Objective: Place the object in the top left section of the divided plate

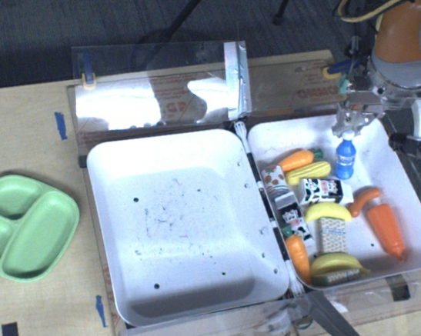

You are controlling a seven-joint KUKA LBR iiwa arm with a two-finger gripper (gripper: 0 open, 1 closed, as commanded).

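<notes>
Gripper (350,122) above bottle (346,158), upper right; finger state unclear. Bottle probably light, rigid, slick: grasp mid-body. Plate (23,225) far left.

Reaches in from the upper right, grey with an orange band above the wrist. End effector (353,121) points downward at the arm's tip; too small and blurred to judge its state.

Glossy green plastic divided plate (23,226); matt wood bench (25,119).
</notes>
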